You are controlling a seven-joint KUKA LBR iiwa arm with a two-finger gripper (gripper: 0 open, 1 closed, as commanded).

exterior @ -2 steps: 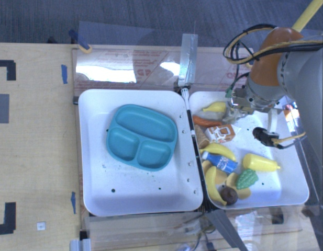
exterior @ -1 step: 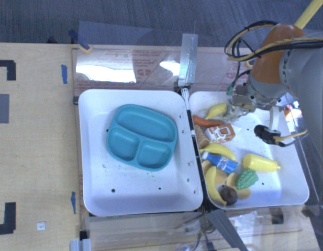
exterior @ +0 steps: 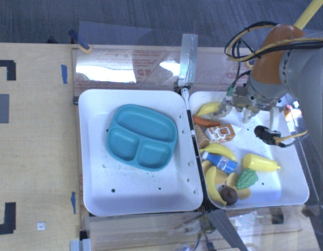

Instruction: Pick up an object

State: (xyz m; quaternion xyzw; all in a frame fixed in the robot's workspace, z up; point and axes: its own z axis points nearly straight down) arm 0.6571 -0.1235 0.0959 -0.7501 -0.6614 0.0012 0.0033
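Observation:
My gripper (exterior: 235, 111) hangs over the back of the right bin (exterior: 294, 190), open, with nothing between its fingers. Just left of it lies a yellow banana (exterior: 207, 109), with an orange carrot (exterior: 207, 122) and a small orange-and-white box (exterior: 220, 133) in front of it. Toward the front of the bin are another banana (exterior: 219, 149), a blue can (exterior: 223, 163), a yellow fruit (exterior: 260, 163), a green piece (exterior: 247, 179) and a brown ball (exterior: 229, 194). A black cable end (exterior: 266, 134) dangles to the gripper's right.
The left bin (exterior: 93, 187) holds a blue divided plate (exterior: 142, 137). A metal divider (exterior: 188, 67) stands at the back between the bins. The arm's orange band (exterior: 271, 61) and looping cables (exterior: 250, 35) sit over the right bin's back right corner.

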